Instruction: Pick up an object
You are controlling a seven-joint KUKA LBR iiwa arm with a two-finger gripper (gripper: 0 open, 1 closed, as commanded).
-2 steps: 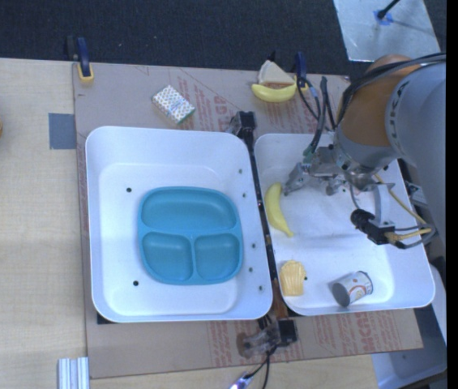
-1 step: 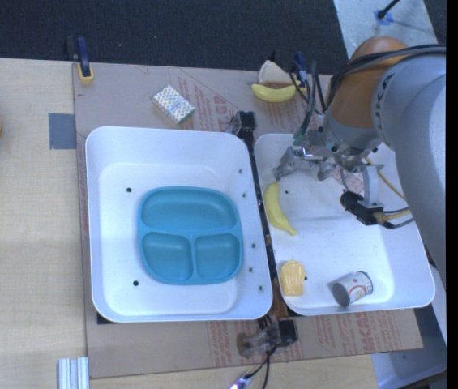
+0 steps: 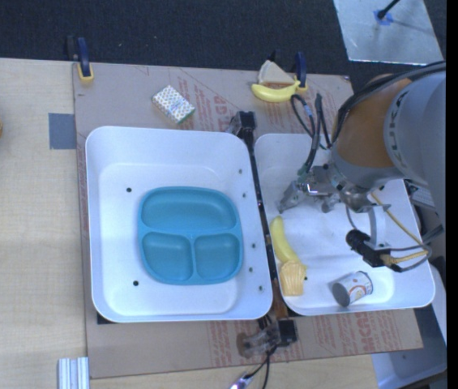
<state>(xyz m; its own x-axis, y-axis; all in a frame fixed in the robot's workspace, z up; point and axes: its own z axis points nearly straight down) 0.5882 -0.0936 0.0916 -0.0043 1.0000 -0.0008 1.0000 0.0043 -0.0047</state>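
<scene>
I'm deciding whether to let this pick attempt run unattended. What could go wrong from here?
1. The yellow banana-shaped toy and the yellow block lie touching against the right bin's left wall, so a grasp there may hit the wall or drag both.
2. The small can lies on its side, so it may roll away when touched.
3. Loose cables hang from the gripper over the bin and may snag.

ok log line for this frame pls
arm: over right white bin | hand: above bin floor, nothing visibly held | yellow banana, small grey can: lying in bin
</scene>
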